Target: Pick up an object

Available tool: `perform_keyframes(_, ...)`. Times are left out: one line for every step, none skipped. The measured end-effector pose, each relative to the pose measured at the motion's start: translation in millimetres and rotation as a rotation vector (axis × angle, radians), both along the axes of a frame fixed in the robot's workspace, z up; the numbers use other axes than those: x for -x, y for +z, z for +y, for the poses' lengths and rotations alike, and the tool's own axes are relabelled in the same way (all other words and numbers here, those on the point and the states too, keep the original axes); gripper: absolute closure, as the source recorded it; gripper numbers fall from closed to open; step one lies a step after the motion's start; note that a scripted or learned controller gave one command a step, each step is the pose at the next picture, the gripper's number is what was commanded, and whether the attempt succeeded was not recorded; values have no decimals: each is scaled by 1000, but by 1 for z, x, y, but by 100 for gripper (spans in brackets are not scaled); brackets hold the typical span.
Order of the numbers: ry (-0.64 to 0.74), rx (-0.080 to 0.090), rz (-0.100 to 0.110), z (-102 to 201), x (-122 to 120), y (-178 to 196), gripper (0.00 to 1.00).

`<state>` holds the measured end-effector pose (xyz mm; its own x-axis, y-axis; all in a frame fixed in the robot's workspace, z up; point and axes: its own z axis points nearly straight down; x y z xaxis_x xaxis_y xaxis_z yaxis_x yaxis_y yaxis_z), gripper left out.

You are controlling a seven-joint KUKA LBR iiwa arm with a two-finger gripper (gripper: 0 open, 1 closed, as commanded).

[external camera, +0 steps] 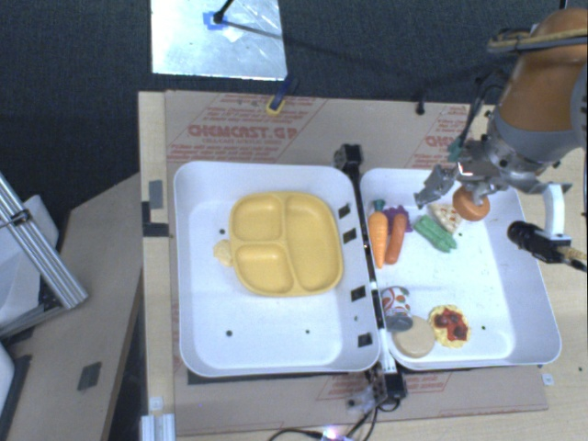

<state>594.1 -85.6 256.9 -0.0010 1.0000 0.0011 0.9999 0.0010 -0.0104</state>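
While the pincer (457,188) hangs over the right bin (528,288), an orange round toy (472,206) sits at its fingers; grip state cannot be told. Yellow divided plate (283,243) fills left bin (197,274).

The divided plate (282,243) lies in the left bin (197,338), while the right bin (528,324) holds two carrots (386,234) by its left wall, a pea pod (435,232) right of them, and a can (396,306), a cookie (414,338) and a small pizza (449,324) along its near edge.
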Motion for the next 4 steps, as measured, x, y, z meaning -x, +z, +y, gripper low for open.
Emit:
perform_keyframes(2, 1, -12, 0, -2, 7, 0)
perform_keyframes(-1, 1, -8, -9, 2, -43, 0)
perform_keyframes(0, 0, -7, -5, 0, -105, 0)
perform_keyframes(-1, 0, -8, 2, 7, -154, 0)
